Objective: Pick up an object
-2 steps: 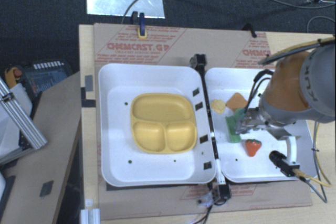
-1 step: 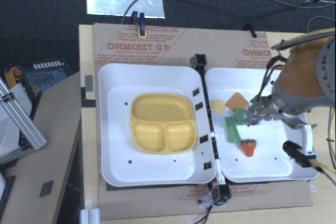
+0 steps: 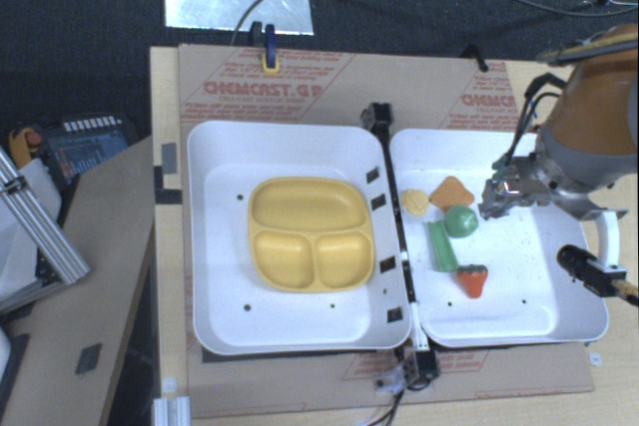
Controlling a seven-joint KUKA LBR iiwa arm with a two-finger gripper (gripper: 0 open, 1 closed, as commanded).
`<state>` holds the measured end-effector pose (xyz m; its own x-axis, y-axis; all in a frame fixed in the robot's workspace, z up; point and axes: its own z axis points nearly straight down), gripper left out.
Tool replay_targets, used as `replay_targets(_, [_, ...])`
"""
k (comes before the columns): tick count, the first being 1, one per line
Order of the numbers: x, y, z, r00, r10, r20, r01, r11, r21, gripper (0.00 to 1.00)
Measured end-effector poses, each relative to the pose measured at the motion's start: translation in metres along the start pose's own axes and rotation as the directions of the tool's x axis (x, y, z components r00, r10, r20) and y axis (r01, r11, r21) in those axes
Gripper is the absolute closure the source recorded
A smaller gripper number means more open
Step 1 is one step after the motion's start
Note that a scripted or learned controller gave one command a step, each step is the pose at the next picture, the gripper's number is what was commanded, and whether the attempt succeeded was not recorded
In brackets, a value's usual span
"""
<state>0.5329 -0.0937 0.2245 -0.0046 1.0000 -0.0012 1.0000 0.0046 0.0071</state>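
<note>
The desk (image 3: 329, 80) carries two shallow white bins side by side. The left bin (image 3: 215, 244) holds a yellow divided tray (image 3: 308, 232) with three compartments, lying flat near its centre.

The right bin (image 3: 519, 304) holds a cluster of small toy foods in its left half: a pale yellow round piece (image 3: 414, 204) near the dividing edge, an orange wedge (image 3: 452, 190) just beside it, a green ball (image 3: 461, 220) below the wedge, a green bar (image 3: 441, 246) lying lengthwise just left of and below the ball, and a red strawberry-like piece (image 3: 472, 279) nearest the front edge.

The grey arm with its orange band (image 3: 599, 105) reaches in from the right. The end effector (image 3: 496, 200) sits low over the right bin, just to the right of the orange wedge and the green ball, close to both. Nothing is seen between its fingers, and whether they are spread or closed cannot be told from this view.
</note>
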Motion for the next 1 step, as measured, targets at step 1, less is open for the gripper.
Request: replay_targets(1, [-0.0002, 0.0021, -0.0538, 1.000, 0.000, 0.000, 0.000, 1.000, 0.000, 1.00])
